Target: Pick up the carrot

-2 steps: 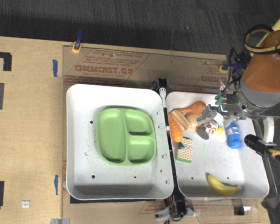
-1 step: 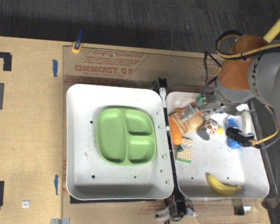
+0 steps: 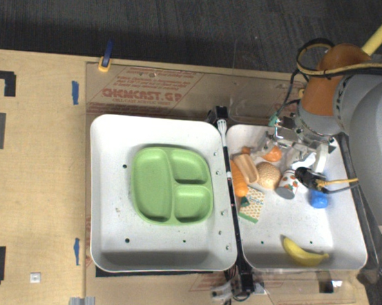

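The carrot [image 3: 239, 182], a slim orange piece, lies along the left wall of the right bin [image 3: 341, 235], beside a tan hot dog bun [image 3: 245, 166]. My gripper [image 3: 287, 147] hangs low over the back of that bin, up and to the right of the carrot and apart from it. A small orange object [image 3: 273, 154] sits right under the gripper's left side; I cannot tell whether the gripper touches it.
In the right bin there are also a round bread roll [image 3: 267, 175], a small cup [image 3: 287, 185], a blue piece [image 3: 318, 201], a patterned wedge [image 3: 253, 204] and a banana [image 3: 304, 253]. The left bin [image 3: 105, 175] holds a green divided plate [image 3: 173, 185].
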Controlling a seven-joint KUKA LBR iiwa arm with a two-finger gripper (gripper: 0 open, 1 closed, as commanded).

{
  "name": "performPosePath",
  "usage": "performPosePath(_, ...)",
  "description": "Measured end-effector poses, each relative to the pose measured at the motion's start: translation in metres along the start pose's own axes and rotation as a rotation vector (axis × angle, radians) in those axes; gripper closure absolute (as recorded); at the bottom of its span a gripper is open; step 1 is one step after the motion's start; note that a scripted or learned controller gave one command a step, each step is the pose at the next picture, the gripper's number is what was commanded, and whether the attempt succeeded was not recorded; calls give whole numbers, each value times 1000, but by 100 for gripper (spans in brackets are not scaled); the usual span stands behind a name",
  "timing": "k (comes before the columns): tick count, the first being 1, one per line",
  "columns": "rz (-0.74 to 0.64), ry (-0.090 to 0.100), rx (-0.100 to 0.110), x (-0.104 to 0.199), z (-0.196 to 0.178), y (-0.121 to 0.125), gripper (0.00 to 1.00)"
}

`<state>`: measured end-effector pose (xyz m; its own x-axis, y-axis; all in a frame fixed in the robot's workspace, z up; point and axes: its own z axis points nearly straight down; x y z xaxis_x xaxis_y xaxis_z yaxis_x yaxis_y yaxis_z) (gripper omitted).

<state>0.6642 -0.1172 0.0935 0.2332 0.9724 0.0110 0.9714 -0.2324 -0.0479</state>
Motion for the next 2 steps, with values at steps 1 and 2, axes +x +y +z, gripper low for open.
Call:
performPosePath(1,-2,-8,20,-1,-8,-4,100)
performPosePath(2,-2,-5,13,0,-8,-2,0)
